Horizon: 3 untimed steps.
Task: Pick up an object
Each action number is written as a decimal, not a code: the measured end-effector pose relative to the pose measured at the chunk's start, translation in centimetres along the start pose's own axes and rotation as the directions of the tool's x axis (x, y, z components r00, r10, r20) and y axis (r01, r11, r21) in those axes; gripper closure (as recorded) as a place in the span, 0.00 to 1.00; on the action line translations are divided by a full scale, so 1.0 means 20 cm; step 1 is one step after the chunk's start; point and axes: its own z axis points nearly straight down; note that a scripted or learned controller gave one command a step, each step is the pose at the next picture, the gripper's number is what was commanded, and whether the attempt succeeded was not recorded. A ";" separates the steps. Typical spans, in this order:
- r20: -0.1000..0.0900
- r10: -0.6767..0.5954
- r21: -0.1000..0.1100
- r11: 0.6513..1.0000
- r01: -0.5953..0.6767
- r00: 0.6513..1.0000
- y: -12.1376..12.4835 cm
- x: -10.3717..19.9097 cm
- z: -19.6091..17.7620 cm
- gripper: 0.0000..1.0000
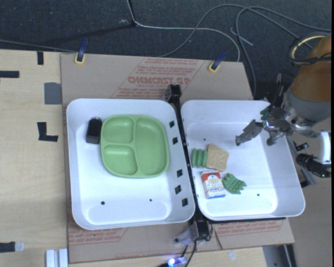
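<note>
Here the gripper (258, 133), fingers apart and holding nothing, hovers in the right bin (278, 166), with the bread (217, 157) lying nearest, below and to its left.

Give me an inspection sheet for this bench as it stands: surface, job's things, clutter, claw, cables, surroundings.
Surface: left bin and right bin, white, side by side on a cardboard sheet.
Job's things: in the right bin, a tan sponge-like block, a green ridged piece touching its left side, a small red and white carton, and a green leafy toy beside the carton.
Clutter: a green divided plate and a small black object in the left bin.
Claw: claw over the right bin's upper part, fingers spread, nothing between them.
Cables: thin cables on the dark mat behind.
Surroundings: wooden bench with black tape marks.
</note>
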 end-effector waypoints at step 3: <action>0.003 -0.005 -0.010 1.000 0.005 1.000 0.07 0.03 0.43 0.00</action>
